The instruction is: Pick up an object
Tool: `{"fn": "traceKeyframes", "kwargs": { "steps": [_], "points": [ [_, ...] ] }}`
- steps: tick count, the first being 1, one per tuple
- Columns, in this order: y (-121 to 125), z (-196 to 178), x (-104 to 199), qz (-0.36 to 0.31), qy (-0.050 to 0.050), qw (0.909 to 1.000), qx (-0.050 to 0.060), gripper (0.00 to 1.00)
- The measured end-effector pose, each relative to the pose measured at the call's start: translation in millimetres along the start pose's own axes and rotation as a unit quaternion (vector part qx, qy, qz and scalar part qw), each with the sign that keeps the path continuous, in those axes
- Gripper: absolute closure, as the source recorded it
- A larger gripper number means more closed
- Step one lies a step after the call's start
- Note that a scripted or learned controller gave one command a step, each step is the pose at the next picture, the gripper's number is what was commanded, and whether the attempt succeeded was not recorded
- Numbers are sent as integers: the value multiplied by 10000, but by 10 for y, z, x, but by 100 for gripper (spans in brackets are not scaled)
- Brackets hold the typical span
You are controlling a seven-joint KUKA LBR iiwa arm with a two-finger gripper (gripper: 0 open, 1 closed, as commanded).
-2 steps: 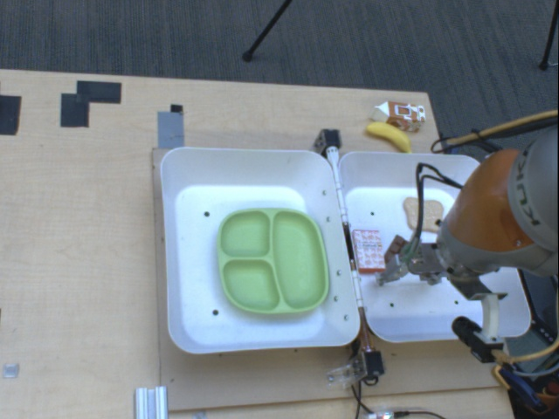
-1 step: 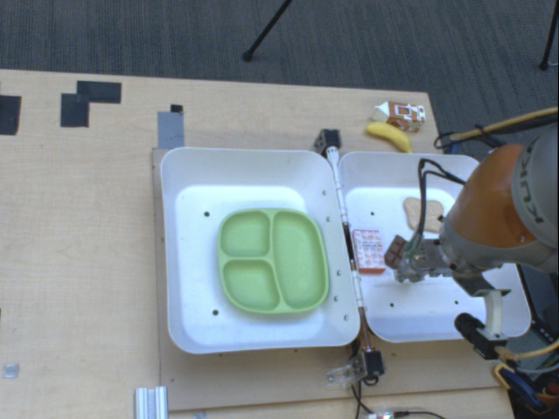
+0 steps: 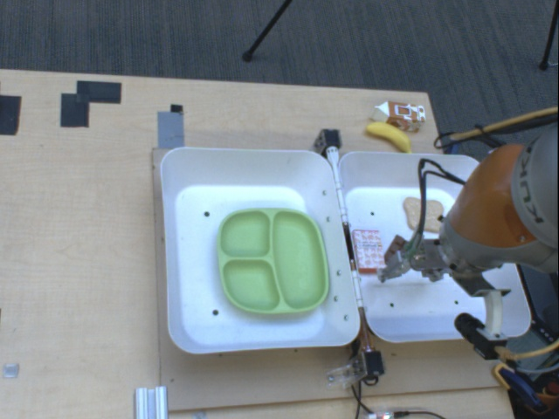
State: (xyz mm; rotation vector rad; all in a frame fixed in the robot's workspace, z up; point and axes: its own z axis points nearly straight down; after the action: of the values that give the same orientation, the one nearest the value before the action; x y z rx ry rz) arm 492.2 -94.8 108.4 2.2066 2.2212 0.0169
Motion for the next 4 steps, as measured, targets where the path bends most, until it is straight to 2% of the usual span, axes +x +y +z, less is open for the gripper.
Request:
{"fn": "traceKeyframes", "kwargs": {
  "steps": [1, 2, 3, 4],
  "points": [
    [-42, 217, 101, 22, -10, 10000, 45, 0],
    [-16, 102, 106, 6, -8, 10000, 13, 100],
    [-17, 104, 107, 6, -7, 10000, 15, 0],
    [0, -1, 113, -15, -6, 10000, -3, 100]
  ]
}}
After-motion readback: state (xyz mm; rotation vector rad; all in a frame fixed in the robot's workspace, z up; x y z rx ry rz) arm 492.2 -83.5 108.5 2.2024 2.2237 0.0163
